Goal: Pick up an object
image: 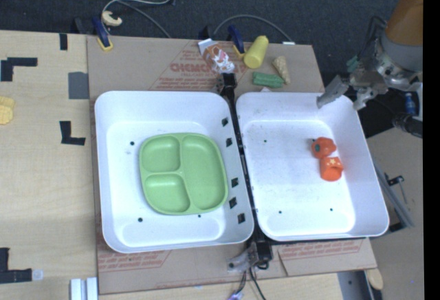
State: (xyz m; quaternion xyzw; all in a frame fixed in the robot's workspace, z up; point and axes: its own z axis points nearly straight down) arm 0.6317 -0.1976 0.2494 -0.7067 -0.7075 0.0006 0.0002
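Arm (405, 16) cut by right edge

You're looking at a robotics lab bench: two white bins (172, 102) clamped on cardboard sheeting (185, 68), cables (137, 3) trailing across dark carpet at 12 o'clock, black tape marks (69, 132) on the plywood at 9 o'clock.

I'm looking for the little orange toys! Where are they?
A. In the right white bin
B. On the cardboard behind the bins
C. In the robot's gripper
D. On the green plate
A: the two orange toys lie on the floor of the right white bin, apart from the green plate in the left bin.
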